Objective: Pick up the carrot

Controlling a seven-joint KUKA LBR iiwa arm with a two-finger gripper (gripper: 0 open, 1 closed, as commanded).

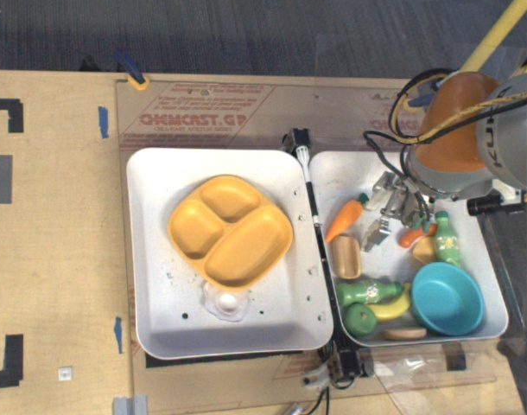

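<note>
The carrot (342, 220), orange with a green top, lies at a slant in the right bin (333, 171), close to its left wall. My gripper (386, 214) hangs just to the right of the carrot, over the middle of that bin, apart from it. Its fingers stand open with nothing between them. The grey arm with its orange band (453, 128) reaches in from the upper right.
Also in the right bin are a brown bread piece (346, 257), a small orange-red piece (410, 237), a green bottle (446, 236), a teal bowl (447, 297), a banana (391, 308) and green produce (359, 319). The left bin (151, 318) holds a yellow divided plate (231, 229).
</note>
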